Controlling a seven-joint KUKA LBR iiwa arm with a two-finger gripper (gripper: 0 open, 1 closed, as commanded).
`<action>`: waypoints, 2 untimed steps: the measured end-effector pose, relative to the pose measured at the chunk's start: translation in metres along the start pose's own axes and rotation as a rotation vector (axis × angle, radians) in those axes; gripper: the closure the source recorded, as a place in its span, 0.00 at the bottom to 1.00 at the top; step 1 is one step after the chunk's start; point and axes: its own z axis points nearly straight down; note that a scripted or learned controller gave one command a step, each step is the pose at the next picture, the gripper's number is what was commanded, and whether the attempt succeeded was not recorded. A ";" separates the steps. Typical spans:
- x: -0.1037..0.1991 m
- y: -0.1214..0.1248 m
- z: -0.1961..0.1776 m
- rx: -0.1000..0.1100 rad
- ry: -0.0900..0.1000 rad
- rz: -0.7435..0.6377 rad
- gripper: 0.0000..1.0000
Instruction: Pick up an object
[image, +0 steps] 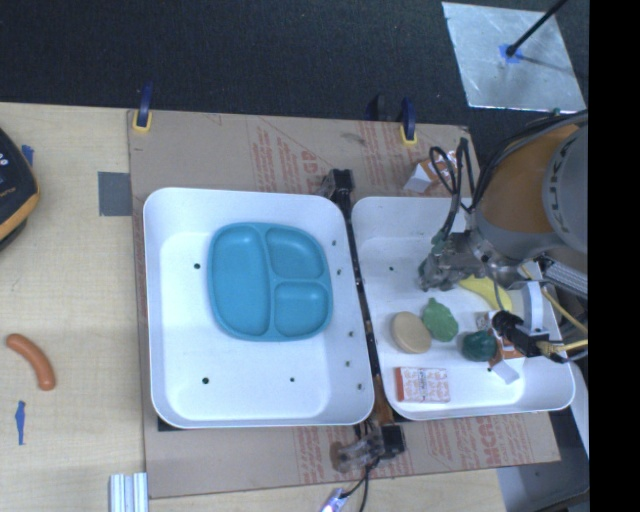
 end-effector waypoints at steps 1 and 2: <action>0.000 0.000 0.000 0.000 0.000 0.000 0.00; -0.032 0.068 0.013 -0.003 0.003 0.004 0.00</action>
